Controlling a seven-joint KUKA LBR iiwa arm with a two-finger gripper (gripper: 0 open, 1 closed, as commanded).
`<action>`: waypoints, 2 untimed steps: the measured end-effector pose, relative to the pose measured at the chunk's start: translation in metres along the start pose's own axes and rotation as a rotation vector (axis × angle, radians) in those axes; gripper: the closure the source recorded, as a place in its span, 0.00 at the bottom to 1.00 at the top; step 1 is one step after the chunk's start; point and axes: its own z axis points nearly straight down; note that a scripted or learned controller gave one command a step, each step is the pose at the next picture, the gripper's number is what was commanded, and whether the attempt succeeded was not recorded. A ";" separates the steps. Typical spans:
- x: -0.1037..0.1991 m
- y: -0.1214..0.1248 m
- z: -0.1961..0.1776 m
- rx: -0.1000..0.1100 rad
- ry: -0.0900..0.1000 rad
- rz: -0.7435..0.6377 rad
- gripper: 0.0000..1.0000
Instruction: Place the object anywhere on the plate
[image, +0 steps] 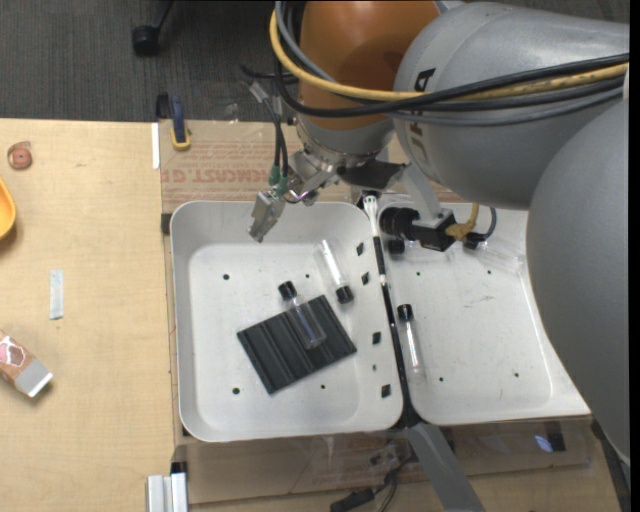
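My bulky grey arm (520, 130) reached in from the right and crossed the upper part of the view, its rounded links covering the top right corner. An orange band (355, 50) sat above my wrist, with black and yellow cables looped around it. Below the band, my small metal two-finger gripper (264, 220) pointed down and to the left, over the far edge of the left shallow white bin (200, 400), near its back rim. Nothing showed between my fingers.
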 end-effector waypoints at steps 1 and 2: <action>0.000 0.000 0.000 0.000 0.000 0.000 0.00; -0.001 0.046 0.044 0.000 0.000 0.128 0.00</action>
